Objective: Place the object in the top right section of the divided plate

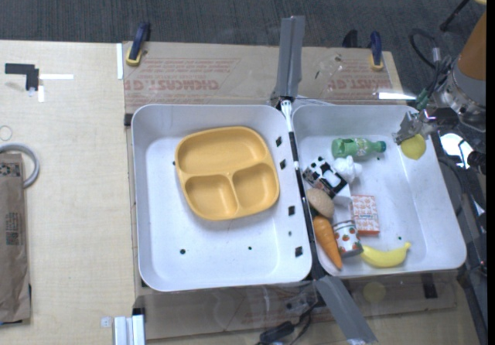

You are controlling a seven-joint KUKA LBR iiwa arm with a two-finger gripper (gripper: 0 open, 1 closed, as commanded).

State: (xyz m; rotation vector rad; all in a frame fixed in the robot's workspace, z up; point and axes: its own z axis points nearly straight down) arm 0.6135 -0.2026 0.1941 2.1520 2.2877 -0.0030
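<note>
The yellow divided plate [227,172] lies in the left bin [155,258], with one long section on its far side and two smaller sections on its near side. My gripper [413,138] reaches in from the right over the far right part of the right bin [448,258]. It is shut on a small yellow lemon-like fruit [415,149], which hangs at its fingertips beside the bin's right wall. The arm's orange band [473,57] shows at the right edge.
The right bin holds a green bottle [357,148], a black-and-white item [325,175], a brown potato-like piece [319,202], a carrot [327,243], a small can [347,237], a pink box [365,214] and a banana [385,255]. A grey divider post [290,57] stands between the bins.
</note>
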